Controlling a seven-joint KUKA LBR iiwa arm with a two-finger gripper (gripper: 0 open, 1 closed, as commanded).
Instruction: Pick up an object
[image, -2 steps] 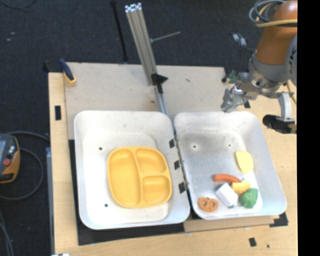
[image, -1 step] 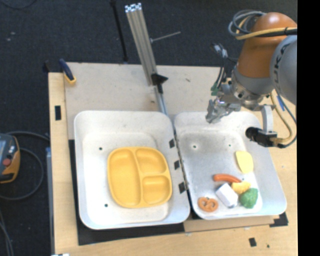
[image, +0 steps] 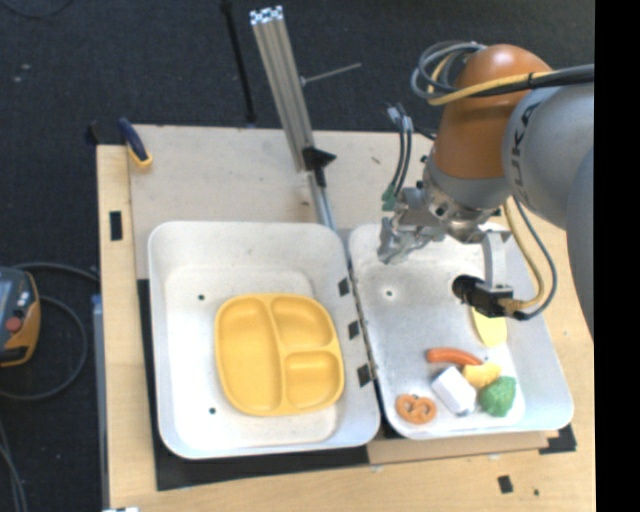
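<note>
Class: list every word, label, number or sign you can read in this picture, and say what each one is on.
"UK": grey letters on the arm, cut off at the picture's edge.
Checkered marker on top of the metal post: a pattern, no text.
Nothing else carries readable text.

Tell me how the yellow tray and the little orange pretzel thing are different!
The yellow tray is far bigger than the orange pretzel. The tray lies alone in the left bin; the pretzel sits in the right bin near other toys. The tray has three compartments; the pretzel is round with small holes. Both lie flat.
</note>
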